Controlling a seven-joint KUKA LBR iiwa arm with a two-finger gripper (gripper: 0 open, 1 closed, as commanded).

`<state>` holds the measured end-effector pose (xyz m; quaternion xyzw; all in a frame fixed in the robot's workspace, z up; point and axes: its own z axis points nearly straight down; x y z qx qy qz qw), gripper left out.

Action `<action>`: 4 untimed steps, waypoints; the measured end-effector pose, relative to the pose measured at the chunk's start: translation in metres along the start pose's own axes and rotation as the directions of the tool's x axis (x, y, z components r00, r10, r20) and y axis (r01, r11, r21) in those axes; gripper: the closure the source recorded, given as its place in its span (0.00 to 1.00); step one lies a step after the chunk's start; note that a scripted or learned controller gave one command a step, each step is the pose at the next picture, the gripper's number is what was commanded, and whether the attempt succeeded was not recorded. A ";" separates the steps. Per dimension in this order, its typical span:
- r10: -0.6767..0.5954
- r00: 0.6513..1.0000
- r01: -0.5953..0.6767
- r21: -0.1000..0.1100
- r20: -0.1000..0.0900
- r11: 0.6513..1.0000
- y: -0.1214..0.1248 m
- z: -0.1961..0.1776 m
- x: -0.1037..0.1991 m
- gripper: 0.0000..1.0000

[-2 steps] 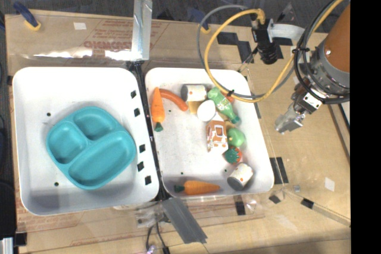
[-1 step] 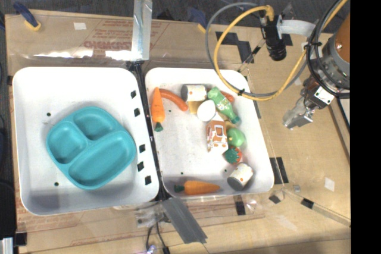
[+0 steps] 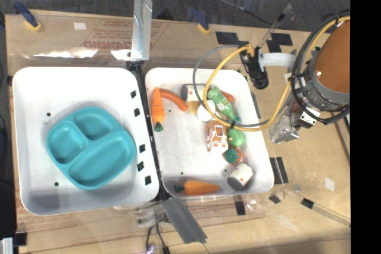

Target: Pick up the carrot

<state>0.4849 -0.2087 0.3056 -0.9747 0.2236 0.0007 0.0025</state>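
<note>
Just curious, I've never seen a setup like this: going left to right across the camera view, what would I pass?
teal plate → carrot by the divide → carrot at the near wall → white cup → gripper. The bunched toys overlap, so they are left out.

Teal plate (image 3: pixel 89 147), left bin (image 3: pixel 30 104) plain white — right bin (image 3: pixel 178 154) white too, its left-edge carrot (image 3: pixel 157 106) orange with a green tip

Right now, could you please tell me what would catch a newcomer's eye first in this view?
The teal divided plate in the left bin stands out most. Next comes the clutter in the right bin: one carrot by its left wall, another carrot along its lower edge, and a green bottle toward its upper right.
</note>
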 end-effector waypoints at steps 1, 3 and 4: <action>-0.204 0.979 0.204 0.000 -0.010 0.979 -0.005 -0.085 0.010 1.00; -0.119 0.993 0.119 0.000 -0.008 0.993 -0.014 -0.090 0.028 1.00; -0.184 0.983 0.184 0.003 0.004 0.983 0.000 0.000 0.000 1.00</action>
